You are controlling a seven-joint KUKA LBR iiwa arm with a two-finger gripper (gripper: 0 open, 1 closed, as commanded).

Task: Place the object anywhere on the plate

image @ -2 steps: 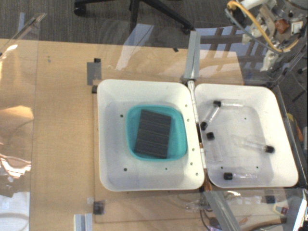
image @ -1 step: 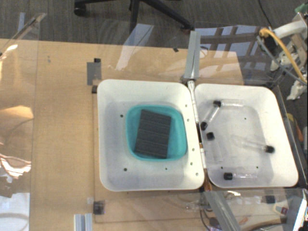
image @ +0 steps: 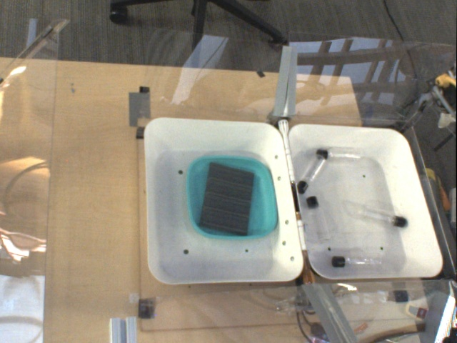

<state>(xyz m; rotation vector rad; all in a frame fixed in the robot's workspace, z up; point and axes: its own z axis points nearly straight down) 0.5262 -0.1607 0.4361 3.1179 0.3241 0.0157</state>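
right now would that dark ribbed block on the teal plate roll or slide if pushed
The dark ribbed block lies flat and rectangular, so it probably won't roll. Its ridged top likely offers grip. The teal plate's raised rim would probably stop a slide.

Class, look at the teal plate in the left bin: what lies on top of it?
A dark ribbed block lies on the teal plate, covering its middle; the plate surface beneath it is hidden.

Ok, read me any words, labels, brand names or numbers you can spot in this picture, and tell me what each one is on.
None: no text can be read.
The dark ribbed block on the teal plate shows only grooves, no lettering.
The clear tubes with black caps in the right bin are too small to show any marking.
The left bin and the wooden bench carry no print.
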